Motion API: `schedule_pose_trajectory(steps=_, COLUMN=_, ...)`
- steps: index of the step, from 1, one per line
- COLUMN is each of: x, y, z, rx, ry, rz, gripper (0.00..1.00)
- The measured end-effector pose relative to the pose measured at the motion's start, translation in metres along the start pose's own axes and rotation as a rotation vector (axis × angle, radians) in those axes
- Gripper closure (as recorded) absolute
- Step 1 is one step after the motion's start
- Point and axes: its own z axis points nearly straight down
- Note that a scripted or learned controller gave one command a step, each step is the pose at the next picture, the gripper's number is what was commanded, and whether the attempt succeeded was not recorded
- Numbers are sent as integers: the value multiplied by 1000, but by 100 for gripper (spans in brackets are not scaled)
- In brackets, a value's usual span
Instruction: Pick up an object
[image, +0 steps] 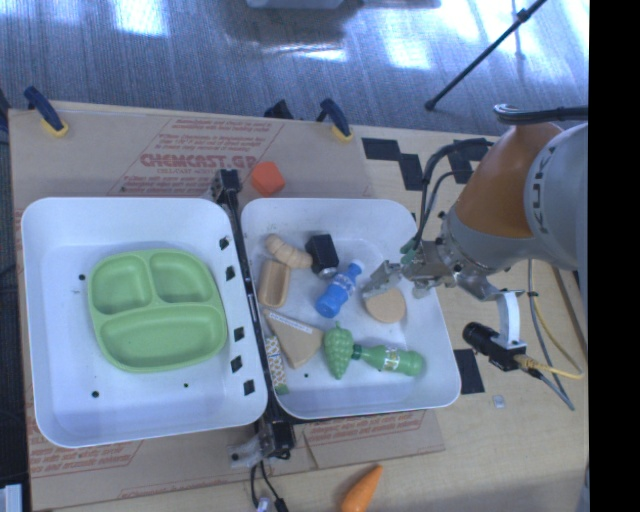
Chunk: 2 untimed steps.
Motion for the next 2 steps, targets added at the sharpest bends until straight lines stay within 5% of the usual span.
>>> schedule_pose_trajectory(steps=1, x=55, y=64, z=102, rx=0, ry=0, rz=-2, gripper=0)
schedule_pose_trajectory(steps=2, x=54, y=64, z=91, rx=2, ry=0, rz=-5, gripper=100)
